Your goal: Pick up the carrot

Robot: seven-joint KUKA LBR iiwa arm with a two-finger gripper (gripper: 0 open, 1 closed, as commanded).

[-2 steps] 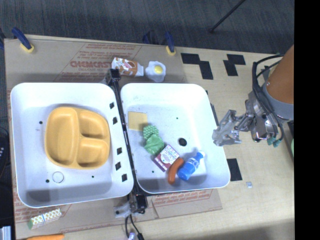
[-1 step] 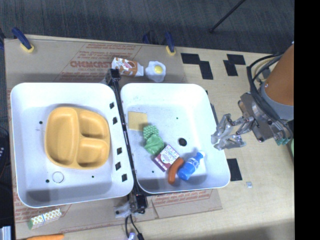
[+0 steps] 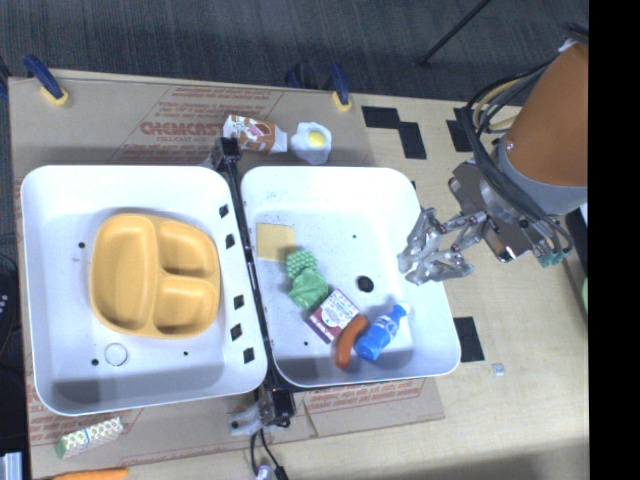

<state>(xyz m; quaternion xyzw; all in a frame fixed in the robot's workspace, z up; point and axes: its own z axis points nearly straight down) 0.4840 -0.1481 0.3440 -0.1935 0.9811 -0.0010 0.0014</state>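
The metal two-finger pincer (image 3: 432, 252) hovers over the right edge of the right-hand shallow white bin (image 3: 330, 180) — fingers spread, gripping nothing. The small orange carrot (image 3: 347, 340) lies below and left of it, touching a blue plastic bottle (image 3: 381, 332).

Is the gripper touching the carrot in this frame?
Apart. The camera view shows the gripper at the right bin's edge, with bare white bin floor between it and the carrot.

Red print covers the cardboard sheet (image 3: 190, 118) under the bins, well left of the gripper (image 3: 428, 253) and farther from the camera; its large line seems to begin "CHEM", but the rest is too blurred to read. More red lettering on the cardboard strip (image 3: 370, 400) nearer the camera, below the gripper, is illegible.
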